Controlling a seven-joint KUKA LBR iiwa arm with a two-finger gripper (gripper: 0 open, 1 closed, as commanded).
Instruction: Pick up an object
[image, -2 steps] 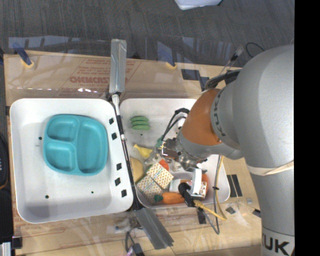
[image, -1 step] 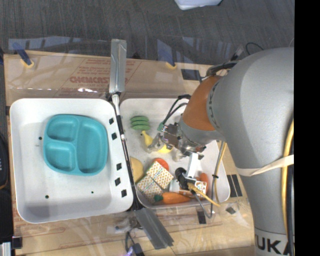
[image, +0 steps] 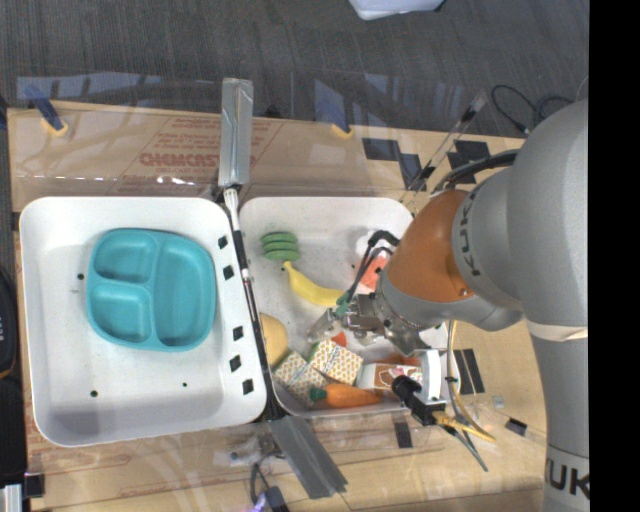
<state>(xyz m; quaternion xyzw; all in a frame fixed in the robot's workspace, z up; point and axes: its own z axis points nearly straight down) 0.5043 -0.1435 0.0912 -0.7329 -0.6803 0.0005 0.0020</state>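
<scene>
The gripper hangs low in the right bin, just beside the banana; whether it grips anything I cannot tell. A teal plate lies in the left bin.

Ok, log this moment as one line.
arm: over right bin | gripper: low among toys, near banana | grasp: unclear | left bin: teal tray

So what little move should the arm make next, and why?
Probably a short drop straight down: the gripper hangs low in the right bin, over the packed toys beside the banana and above the patterned box, with nothing seen between its fingers.
</scene>
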